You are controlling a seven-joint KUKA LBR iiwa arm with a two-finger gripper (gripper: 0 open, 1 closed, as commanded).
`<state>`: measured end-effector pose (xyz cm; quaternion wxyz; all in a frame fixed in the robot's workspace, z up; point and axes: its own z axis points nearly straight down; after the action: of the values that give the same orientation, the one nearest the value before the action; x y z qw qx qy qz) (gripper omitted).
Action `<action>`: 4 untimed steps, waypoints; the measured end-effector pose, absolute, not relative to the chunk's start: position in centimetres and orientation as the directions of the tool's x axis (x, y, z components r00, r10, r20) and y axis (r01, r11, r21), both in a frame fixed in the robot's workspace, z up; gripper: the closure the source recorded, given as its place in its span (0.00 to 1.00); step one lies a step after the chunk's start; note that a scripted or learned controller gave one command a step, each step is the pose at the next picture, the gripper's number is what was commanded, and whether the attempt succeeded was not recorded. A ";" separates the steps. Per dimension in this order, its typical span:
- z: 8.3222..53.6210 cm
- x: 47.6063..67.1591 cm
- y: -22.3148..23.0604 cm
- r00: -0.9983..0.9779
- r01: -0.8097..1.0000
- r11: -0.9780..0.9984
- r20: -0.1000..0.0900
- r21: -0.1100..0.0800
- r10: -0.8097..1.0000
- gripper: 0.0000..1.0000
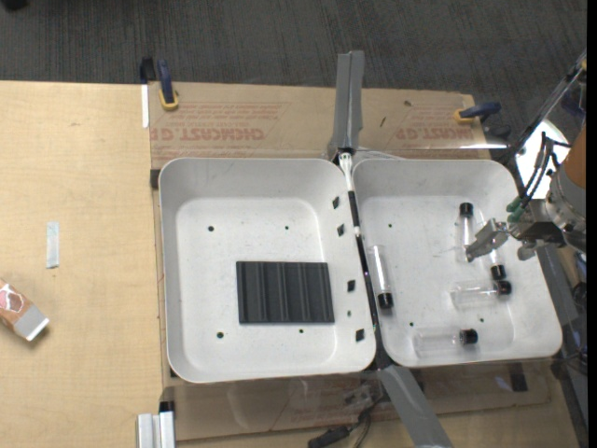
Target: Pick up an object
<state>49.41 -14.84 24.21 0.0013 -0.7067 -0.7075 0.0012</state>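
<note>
where pincer hovers, vial just left.

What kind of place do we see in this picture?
Probably a robotics lab test bench. Two white bins sit side by side, clamps hold cardboard to the bench, and an arm's end effector hangs over small clear vials in the right bin.

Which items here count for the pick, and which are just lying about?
For the job:
- end effector, over the right bin
- clear vials with black caps in that bin, e.g.

Lying about:
- black ridged tray in the left bin
- clamps
- small packet on the bench
</note>
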 end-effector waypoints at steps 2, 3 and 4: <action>9.3 51.1 -21.5 -0.088 0.996 0.088 0.008 0.004 0.996 0.00; 9.1 54.2 -21.6 -0.171 0.985 0.171 0.009 0.000 0.985 0.00; 10.0 54.2 -21.8 -0.167 0.986 0.167 0.004 0.001 0.986 1.00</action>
<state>54.21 -21.81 10.00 0.0012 -0.6454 -0.7639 -0.0015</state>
